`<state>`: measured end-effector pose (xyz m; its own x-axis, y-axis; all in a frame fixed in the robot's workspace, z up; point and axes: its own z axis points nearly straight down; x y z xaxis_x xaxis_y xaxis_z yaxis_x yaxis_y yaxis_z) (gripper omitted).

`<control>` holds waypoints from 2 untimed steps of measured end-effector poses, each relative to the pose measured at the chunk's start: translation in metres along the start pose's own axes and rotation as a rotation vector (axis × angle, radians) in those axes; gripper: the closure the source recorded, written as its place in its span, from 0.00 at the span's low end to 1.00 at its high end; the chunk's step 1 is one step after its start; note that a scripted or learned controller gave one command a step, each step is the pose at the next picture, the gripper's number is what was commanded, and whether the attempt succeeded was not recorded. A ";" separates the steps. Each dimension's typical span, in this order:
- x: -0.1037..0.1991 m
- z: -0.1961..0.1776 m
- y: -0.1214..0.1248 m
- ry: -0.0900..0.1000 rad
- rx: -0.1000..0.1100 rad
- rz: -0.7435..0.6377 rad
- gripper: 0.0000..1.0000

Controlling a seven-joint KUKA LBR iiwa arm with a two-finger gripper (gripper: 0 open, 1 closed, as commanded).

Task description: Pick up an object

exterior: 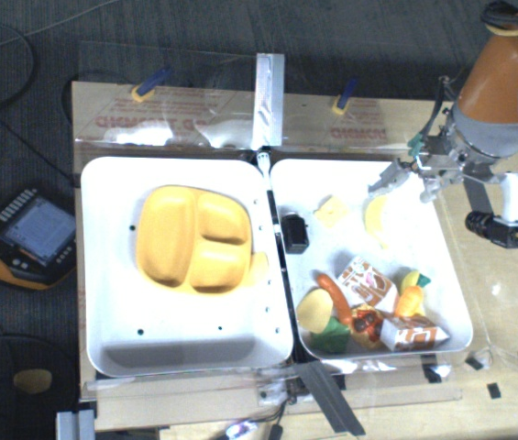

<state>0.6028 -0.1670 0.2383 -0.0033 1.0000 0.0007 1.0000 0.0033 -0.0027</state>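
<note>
My gripper (403, 185) hangs over the far right part of the right bin (451, 273), open, with nothing between its fingers. Just below its left finger lies a pale yellow slice (375, 214). A pale yellow wedge (332, 211) rests a little to the left of that. A black block (293, 232) sits against the bin's left wall. Toy food is heaped at the front of the bin: a red sausage (333, 292), a tan potato (314, 310), a green piece (332, 337), a printed carton (367, 282), an orange box (414, 335) and a yellow-orange fruit (410, 296).
The left bin (112, 337) holds a large yellow divided tray (194, 236). A metal divider strip (269, 99) stands between the bins at the back. A handheld controller (25, 236) lies on the floor to the left of the bench.
</note>
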 end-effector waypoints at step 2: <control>-0.010 0.137 0.005 0.003 0.001 0.001 1.00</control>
<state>0.6078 -0.1768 0.1008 -0.0025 1.0000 0.0040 1.0000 0.0025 -0.0034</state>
